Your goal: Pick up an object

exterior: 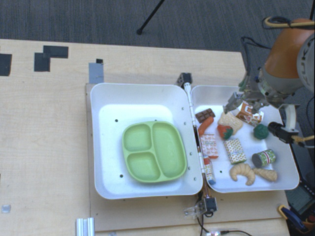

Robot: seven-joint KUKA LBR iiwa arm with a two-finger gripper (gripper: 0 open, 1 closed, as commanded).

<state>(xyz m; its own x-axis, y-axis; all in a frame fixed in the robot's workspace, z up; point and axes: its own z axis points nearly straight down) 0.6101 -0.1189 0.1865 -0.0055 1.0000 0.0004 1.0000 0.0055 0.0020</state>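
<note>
The desk (44, 146) is pale wood and carries two white bins side by side. The left bin (106, 132) holds a green tray (154, 151) with three compartments, lying flat near the bin's middle. The right bin (290, 178) holds a scatter of small things. The arm (290, 53), grey with an orange band, comes in from the right and hangs over the far part of the right bin; its gripper (244, 102) points down there, above an orange-and-white packet (248, 114). The state of the fingers cannot be told, and nothing is seen between them.

In the right bin, a croissant (243, 172) lies at the near side, touching a tan stick (267, 174). A patterned box (235, 150) sits just above the croissant, a red-and-white packet (208, 145) to its left by the bin wall. A beige cracker (230, 122) lies near the packet under the gripper. A green can (264, 158) lies on its side, a dark green ball (260, 131) beyond it. A tomato (225, 131), a carrot (204, 126) and a brown bar (204, 115) sit toward the left.
</note>
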